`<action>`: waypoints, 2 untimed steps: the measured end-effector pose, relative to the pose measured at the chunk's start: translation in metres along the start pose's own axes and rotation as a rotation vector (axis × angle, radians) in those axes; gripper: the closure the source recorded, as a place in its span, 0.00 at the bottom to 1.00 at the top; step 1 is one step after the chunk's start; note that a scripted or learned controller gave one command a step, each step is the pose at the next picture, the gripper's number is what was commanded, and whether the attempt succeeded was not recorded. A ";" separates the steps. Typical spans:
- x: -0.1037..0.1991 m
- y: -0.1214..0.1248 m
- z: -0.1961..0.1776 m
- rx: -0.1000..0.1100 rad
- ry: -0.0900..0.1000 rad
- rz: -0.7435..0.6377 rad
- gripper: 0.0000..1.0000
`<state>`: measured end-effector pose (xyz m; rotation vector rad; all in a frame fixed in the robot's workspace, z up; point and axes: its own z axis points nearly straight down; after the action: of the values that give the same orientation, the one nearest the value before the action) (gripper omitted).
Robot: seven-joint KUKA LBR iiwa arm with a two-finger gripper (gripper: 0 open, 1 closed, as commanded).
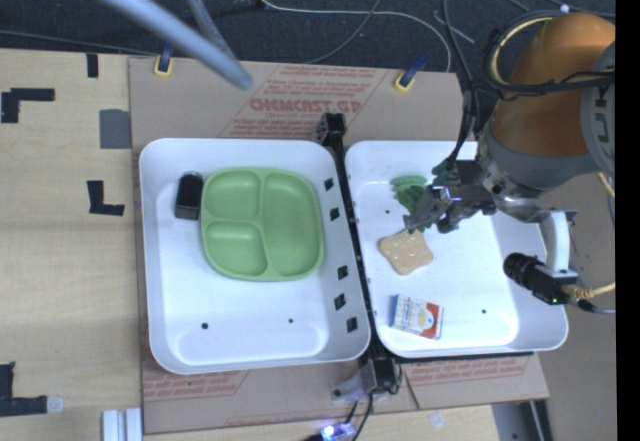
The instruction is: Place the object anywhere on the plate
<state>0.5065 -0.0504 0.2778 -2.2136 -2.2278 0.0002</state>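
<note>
A green divided plate (263,224) lies in the left bin (165,259). In the right bin (480,319) a tan slice of bread (405,252) lies near the middle. A green leafy item (409,191) sits just behind it, and a small white, blue and red packet (415,316) lies near the front. My gripper (432,212) hangs over the right bin, right above and beside the bread, between it and the green item. The fingers point down and left toward the bread.
A small black block (188,196) rests in the left bin against the plate's left rim. A black divider (345,229) runs between the bins. The arm's grey and orange body (545,99) looms over the right bin's far right side.
</note>
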 end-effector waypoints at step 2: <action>0.106 0.032 0.016 0.001 -0.001 0.000 1.00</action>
<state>0.5376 0.0556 0.2623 -2.2136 -2.2271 0.0021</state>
